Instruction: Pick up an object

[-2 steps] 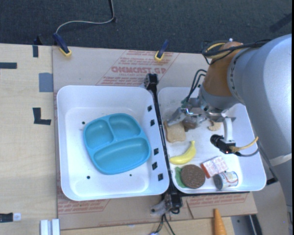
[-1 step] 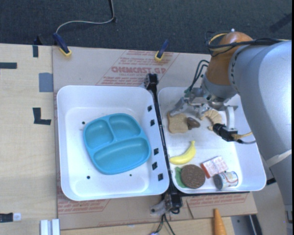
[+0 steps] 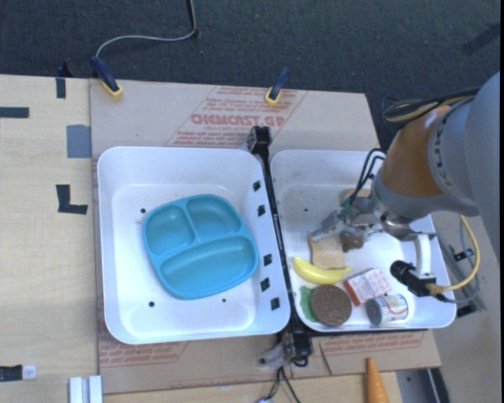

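An orange tool handle point(image 3: 374, 388) is lying at the bench's near edge. Beyond it, the right bin point(image 3: 296, 170) is holding a brown disc point(image 3: 330, 305), a banana point(image 3: 320, 270) and a bread slice point(image 3: 326, 248); the gripper point(image 3: 350, 222) is hovering there. The left bin point(image 3: 118, 183) is carrying a blue plate point(image 3: 201, 245). Dark carpet point(image 3: 235, 19) is lying past the far edge

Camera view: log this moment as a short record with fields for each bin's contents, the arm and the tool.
left bin: blue divided plate, lying flat
right bin: banana, slice of bread, round brown disc, red and white packet, small can on its side
arm: reaches in from the right, over the right bin
tool: low over the right bin, just above the bread in the picture
tool grip: cannot tell
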Action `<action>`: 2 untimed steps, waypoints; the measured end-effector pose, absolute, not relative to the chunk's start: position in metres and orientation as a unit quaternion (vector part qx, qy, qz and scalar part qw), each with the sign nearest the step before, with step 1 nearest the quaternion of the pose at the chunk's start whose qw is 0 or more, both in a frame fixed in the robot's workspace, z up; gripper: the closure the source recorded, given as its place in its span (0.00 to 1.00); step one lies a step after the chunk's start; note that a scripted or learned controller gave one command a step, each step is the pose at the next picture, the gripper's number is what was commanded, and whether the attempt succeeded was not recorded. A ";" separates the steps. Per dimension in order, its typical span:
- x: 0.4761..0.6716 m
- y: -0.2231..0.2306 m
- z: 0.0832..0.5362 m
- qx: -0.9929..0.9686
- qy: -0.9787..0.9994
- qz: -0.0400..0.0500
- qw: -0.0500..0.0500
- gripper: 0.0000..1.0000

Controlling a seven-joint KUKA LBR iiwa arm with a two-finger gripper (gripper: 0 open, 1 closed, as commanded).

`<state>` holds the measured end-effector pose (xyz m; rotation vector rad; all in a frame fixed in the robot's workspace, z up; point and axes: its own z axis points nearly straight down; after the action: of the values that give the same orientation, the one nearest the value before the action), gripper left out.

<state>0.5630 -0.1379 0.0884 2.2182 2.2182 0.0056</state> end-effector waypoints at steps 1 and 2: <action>0.564 -0.136 0.099 0.707 0.707 0.003 0.002 1.00; 0.564 -0.136 0.098 0.707 0.707 0.003 0.002 0.00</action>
<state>0.5640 -0.1362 0.0983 2.2185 2.2200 0.0101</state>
